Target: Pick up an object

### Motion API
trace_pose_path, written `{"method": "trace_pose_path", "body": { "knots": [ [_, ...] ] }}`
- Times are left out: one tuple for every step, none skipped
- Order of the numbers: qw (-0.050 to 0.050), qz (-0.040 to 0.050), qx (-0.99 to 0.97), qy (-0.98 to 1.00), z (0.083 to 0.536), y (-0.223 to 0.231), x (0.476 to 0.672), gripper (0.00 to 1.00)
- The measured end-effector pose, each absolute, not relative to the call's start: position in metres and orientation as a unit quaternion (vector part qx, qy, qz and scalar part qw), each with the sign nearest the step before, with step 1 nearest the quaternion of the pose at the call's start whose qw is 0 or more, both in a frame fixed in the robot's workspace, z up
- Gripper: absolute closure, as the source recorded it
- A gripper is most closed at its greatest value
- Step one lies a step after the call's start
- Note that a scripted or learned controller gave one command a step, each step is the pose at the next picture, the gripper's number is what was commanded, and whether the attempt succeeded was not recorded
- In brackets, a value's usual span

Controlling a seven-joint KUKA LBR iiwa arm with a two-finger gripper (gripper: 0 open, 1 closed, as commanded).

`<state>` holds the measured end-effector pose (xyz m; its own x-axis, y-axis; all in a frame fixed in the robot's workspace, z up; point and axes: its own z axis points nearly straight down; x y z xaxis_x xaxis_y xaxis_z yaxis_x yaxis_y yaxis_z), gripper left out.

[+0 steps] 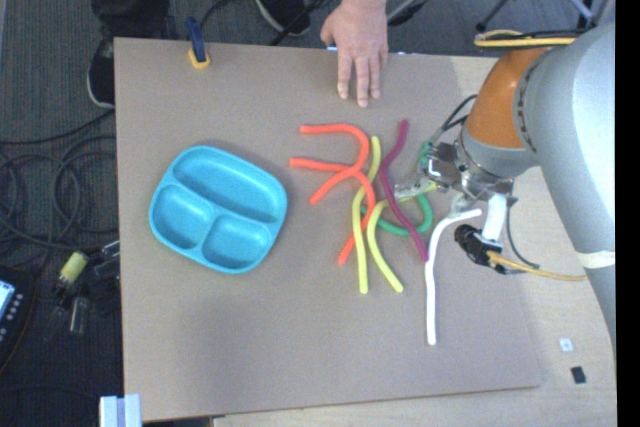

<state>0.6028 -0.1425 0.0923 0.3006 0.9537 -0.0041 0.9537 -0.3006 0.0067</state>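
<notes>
Gripper (425, 177) hovering over tangled cords (365, 205); finger state unclear.
Cords looking light, floppy: pinching mid-strand is seeming best.

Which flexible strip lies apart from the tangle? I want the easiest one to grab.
The white strip, at the pile's right edge: it runs down alone over bare board below the tool, while the orange, yellow, purple and green ones cross each other.

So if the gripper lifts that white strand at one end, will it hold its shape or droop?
Probably droop: the white strand lies in a loose curve like the other bent strands, which suggests a flexible cord. It looks thin, so likely light. Lifted at one end, it may drag and snag the purple strand beside it.
</notes>
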Motion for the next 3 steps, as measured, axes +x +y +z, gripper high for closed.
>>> {"method": "trace_pose_path", "body": {
  "knots": [
    [0.001,-0.0008,0.806,0.592,0.1009,-0.1405,0.6024,1.0],
    [0.001,-0.0012,0.806,0.592,0.101,-0.1408,0.6022,0.0],
    [0.0,-0.0024,0.805,0.593,0.1092,-0.1402,0.6016,1.0]
  ]
}}
